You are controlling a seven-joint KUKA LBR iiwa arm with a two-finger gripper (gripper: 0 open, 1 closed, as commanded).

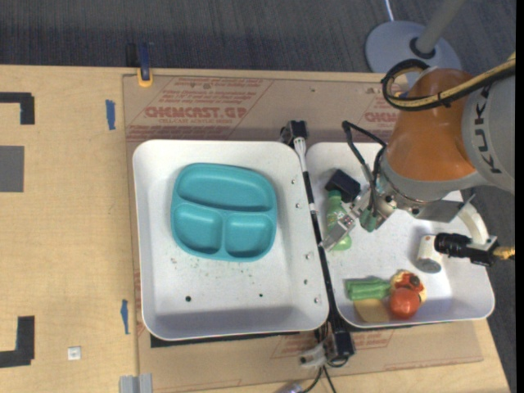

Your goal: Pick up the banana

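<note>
Banana (370, 310), a pale yellowish piece partly hidden behind its neighbours, lies by the near edge of the right-hand bin (467, 305), tucked just beside a green toy vegetable (366, 287) and a red tomato-like toy (404, 301). The grey-and-orange arm (434, 137) reaches in from the right, its gripper (360, 218) hanging over the far-left part of the same bin, close to a green bottle-like object (337, 219) near the divider between bins; whether the tool is spread or closed cannot be told from this angle. Nothing is visibly held. A small white object (426, 252) sits toward the right edge of that bin, while a teal divided plate (223, 211) rests in the left-hand bin (151, 244). Judged from this scene, the pick has yet to begin: the gripper would need to travel toward the near edge, line up across the banana's narrow width, and descend without nudging the tomato or green piece pressed against it, since the crowding leaves little room and a misplaced approach could catch the wrong toy.
</note>
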